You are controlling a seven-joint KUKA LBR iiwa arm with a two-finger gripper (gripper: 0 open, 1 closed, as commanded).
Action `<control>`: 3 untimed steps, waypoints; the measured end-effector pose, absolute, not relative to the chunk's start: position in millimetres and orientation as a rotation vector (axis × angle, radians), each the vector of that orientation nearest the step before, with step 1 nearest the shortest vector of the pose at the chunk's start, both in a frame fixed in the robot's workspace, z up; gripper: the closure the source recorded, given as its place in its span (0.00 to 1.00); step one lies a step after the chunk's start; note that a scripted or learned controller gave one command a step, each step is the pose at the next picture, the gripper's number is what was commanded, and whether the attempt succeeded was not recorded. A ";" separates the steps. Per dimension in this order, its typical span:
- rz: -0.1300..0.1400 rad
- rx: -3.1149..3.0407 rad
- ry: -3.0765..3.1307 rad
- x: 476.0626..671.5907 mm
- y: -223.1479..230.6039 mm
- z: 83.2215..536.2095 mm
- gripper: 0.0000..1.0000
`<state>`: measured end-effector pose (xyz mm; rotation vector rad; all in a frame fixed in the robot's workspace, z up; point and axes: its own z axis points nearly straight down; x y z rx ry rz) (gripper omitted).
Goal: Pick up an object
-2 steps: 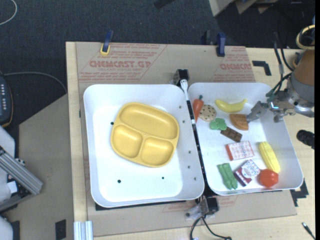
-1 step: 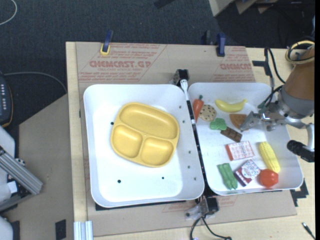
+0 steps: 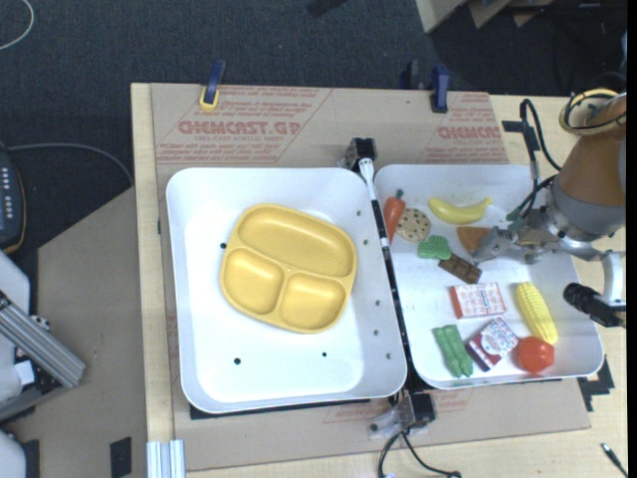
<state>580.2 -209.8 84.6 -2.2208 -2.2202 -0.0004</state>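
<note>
1. While the arm [image 3: 593,172] is reaching in from three o'clock, the gripper [image 3: 495,244] is hanging low over the right bin [image 3: 587,352], its tip by a brown wedge [image 3: 472,237]; whether it is apart or together, I cannot tell.
2. Lying at twelve o'clock in that bin is a banana [image 3: 459,209], with a cookie [image 3: 414,225] and a carrot [image 3: 394,214] sitting toward ten o'clock.
3. Resting near the bin's centre are a green leafy piece [image 3: 434,249] and a dark brown bar [image 3: 459,267], just beside each other.
4. Sitting toward six o'clock are a red-and-white packet [image 3: 477,299], a green pod [image 3: 452,351] and a dark red packet [image 3: 494,343].
5. Lying toward four o'clock are a corn cob [image 3: 535,312] and a tomato [image 3: 534,355].
6. Occupying the left bin [image 3: 199,357] on the tabletop [image 3: 149,167] is a yellow divided plate [image 3: 288,267], lying flat at its centre.
</note>
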 end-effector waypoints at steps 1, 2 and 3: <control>-0.001 -2.222 -2.223 580.7 -210.0 95.8 1.00; -0.002 -2.225 -2.224 578.3 -217.4 142.1 1.00; -0.002 -2.224 -2.225 578.5 -218.6 184.3 1.00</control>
